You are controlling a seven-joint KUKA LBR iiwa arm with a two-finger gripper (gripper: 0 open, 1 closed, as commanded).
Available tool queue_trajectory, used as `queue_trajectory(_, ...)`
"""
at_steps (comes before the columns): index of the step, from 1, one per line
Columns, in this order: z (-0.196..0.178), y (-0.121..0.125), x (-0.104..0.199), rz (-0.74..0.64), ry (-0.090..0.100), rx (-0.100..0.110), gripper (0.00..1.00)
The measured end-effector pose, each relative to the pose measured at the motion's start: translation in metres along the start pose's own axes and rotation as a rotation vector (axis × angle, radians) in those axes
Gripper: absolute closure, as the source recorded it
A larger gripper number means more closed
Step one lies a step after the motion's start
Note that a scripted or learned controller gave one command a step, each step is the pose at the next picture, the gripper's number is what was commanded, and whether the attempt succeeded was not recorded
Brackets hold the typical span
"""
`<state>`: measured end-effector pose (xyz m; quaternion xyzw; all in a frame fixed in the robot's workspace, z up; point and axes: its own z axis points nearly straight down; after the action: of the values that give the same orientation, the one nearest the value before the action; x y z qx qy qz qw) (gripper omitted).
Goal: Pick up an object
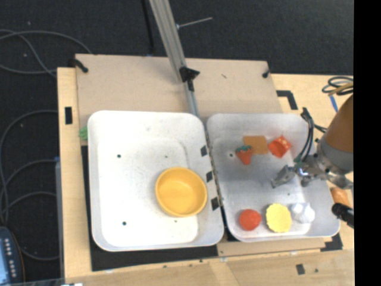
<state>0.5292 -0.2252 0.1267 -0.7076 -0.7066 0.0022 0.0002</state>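
Nearest us, a round yellow plastic disc [278, 217] and a red ball [250, 219] lie loose in the right white bin [238, 130]. Our grey two-finger gripper [284, 176] hovers above bare floor, grasping nothing; its spread we cannot tell.

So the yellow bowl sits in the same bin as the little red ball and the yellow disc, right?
Not quite. The camera view shows the yellow bowl alone in the left bin. The red ball and yellow disc lie side by side in the right bin.
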Motion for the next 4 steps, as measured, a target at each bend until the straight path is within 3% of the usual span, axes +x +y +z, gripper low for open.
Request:
queue_trajectory(1, -0.014, 0.002, -0.001, 0.002, 0.0, -0.008, 1.0)
queue_trajectory(3, -0.119, -0.001, 0.004, -0.006, 0.0, -0.012, 1.0)
queue_trajectory(4, -0.121, 0.012, 0.056, -0.01, 0.004, -0.008, 1.0)
